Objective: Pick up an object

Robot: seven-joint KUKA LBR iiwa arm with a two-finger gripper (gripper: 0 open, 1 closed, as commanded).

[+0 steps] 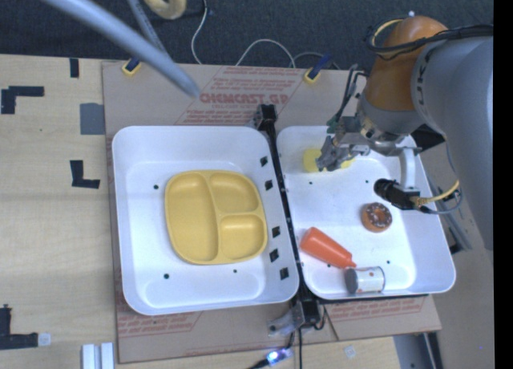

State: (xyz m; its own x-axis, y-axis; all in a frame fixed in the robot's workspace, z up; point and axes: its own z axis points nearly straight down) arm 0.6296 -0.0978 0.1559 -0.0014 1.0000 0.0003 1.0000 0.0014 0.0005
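Observation:
My gripper (330,157) hangs low over the far part of the right bin (425,279), directly on a small yellow object (311,159) that shows on its left side. The fingers point down at that object and hide most of it. An orange carrot-shaped toy (325,248) lies near the bin's front left. A brown chocolate donut (376,216) sits toward the right. A small clear jar with a grey lid (365,280) lies at the front edge. The arm's orange band (401,62) is above the bin's far rim.
The left bin (136,279) holds a yellow divided plate (216,216). A black divider (276,199) runs between the two bins. A black cable fitting (394,192) hangs by the donut. Cardboard lies under both bins.

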